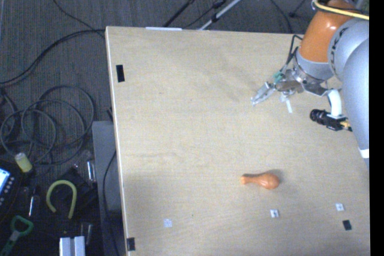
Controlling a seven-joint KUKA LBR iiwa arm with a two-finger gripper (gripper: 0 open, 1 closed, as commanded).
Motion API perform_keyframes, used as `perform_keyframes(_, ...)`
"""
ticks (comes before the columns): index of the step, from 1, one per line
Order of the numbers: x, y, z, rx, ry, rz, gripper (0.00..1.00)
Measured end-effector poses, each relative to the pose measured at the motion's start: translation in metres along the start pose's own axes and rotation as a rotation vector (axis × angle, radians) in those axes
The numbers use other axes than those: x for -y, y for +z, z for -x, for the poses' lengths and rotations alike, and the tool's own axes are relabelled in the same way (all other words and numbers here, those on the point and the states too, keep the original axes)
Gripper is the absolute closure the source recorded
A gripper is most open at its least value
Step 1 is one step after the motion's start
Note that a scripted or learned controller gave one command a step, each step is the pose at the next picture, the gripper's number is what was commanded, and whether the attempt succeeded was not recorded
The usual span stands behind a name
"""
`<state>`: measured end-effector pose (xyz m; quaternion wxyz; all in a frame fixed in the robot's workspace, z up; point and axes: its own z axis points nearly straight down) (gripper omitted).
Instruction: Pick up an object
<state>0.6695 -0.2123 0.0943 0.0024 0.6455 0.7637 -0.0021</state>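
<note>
Hovering near the bench's (180,129) right edge, claw (273,97) spread open, gripping nothing, orange object (261,180) well apart below

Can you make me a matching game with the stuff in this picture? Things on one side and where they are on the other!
Things:
1. orange pear-shaped toy
2. hand
3. black mark
4. green hook

Places:
A. on the floor, left of the board
B. above the board, on the right side
C. lying on the board, low down
D. near the board's top left corner

Pairs: 1-C, 2-B, 3-D, 4-A
</note>
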Motion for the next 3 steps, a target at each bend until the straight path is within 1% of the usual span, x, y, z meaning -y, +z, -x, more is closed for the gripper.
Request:
perform_keyframes(1,-0.001,0.009,-0.007,-0.004,-0.321,0.002,0.0)
perform_keyframes(2,-0.003,-0.001,-0.009,-0.006,-0.321,0.006,1.0)
perform_keyframes(3,-0.01,-0.076,-0.064,-0.008,-0.269,0.002,1.0)
